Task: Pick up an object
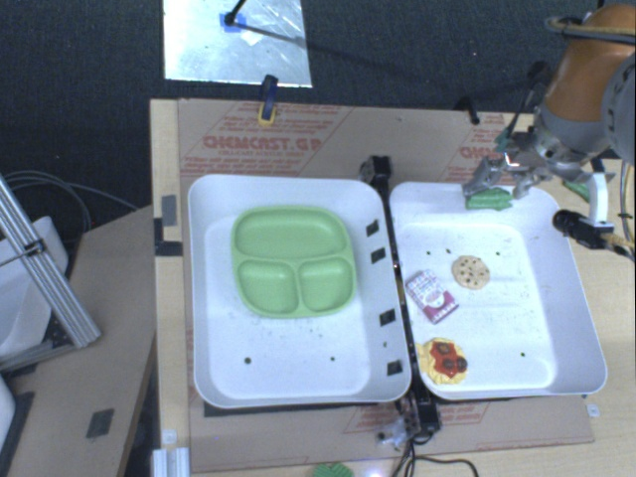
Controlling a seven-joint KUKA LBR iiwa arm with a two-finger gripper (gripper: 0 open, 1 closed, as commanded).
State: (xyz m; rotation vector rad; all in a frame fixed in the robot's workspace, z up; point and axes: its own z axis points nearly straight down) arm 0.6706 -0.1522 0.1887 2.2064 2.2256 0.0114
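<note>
My gripper (pixel 491 189) hangs over the back edge of the right bin (pixel 571 296), under the grey wrist with the orange band. A small green object (pixel 489 201) sits between its fingertips, and the fingers are shut on it. Lower in the same bin lie a round cookie (pixel 471 271), a pink and white packet (pixel 431 295) and a yellow item with red spots (pixel 444 360) near the front left corner.
The left bin (pixel 214 356) holds a green divided plate (pixel 294 260). A black divider with clips (pixel 390 266) runs between the bins. A shiny metal sheet (pixel 237 28) lies on the dark floor behind the bench.
</note>
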